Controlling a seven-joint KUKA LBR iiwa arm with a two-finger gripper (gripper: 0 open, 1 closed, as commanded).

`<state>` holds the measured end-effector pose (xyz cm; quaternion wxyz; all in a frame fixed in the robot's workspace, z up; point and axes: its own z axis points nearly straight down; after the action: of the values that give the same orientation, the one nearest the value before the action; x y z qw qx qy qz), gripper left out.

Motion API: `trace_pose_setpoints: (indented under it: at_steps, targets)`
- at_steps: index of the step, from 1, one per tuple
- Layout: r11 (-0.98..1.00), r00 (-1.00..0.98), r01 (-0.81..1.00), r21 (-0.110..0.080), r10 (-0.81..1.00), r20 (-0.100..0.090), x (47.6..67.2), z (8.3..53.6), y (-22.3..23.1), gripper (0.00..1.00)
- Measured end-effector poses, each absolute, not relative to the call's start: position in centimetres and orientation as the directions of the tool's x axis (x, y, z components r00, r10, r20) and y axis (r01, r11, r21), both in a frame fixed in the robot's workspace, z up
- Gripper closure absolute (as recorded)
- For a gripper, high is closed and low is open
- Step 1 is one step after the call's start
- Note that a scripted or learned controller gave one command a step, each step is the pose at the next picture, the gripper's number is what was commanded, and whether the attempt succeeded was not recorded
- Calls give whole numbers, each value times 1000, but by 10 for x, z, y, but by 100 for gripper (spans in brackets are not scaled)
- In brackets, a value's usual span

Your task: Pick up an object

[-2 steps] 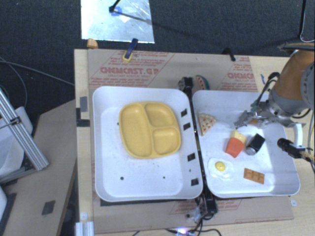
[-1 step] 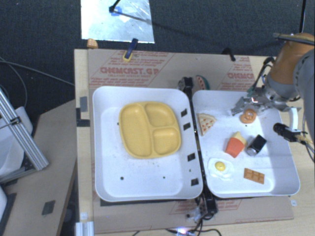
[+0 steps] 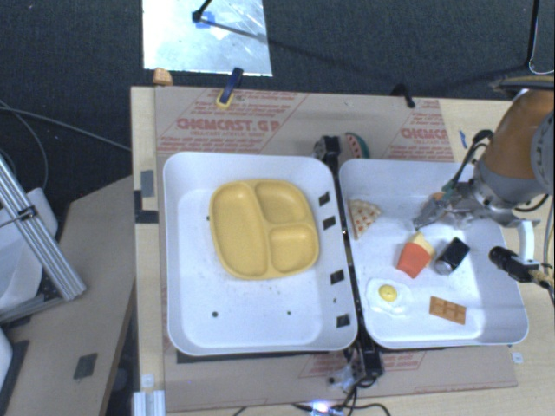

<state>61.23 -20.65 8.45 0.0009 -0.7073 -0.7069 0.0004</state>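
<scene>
The right bin (image 3: 494,319) holds several toy items. A pizza slice (image 3: 362,216) lies at its left, with a red fries box (image 3: 415,256) near the middle and a black cylinder (image 3: 451,256) just to its right. A fried egg (image 3: 388,295) and a brown waffle piece (image 3: 447,309) lie toward the front. My gripper (image 3: 436,211) hangs over the right bin, just above and behind the fries box and the black cylinder, with nothing seen in it. The grey arm with its orange band (image 3: 520,141) comes in from the right.
The left bin (image 3: 186,319) carries a yellow divided plate (image 3: 264,228). A small watermelon-like piece (image 3: 355,145) sits behind the bins' divider. A yellow and blue tool (image 3: 230,87) and a shiny sheet (image 3: 206,22) lie at the back. Metal framing (image 3: 35,232) stands at the left.
</scene>
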Motion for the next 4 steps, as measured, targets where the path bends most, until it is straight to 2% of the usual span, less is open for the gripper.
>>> trace_pose_setpoints:
  at_steps: [1, 2, 3, 4]
  targets:
    - [6, -6, 1000, 9, 1000, -2, 665, 86, -206, 0]
    - [-2, 2, 1000, -5, 1000, 2, 572, 92, -207, 0]
    - [6, -6, 1000, -1, 1000, 2, 560, 84, -160, 0]
    - [2, -2, 1000, -4, 1000, 3, 494, 97, -114, 0]
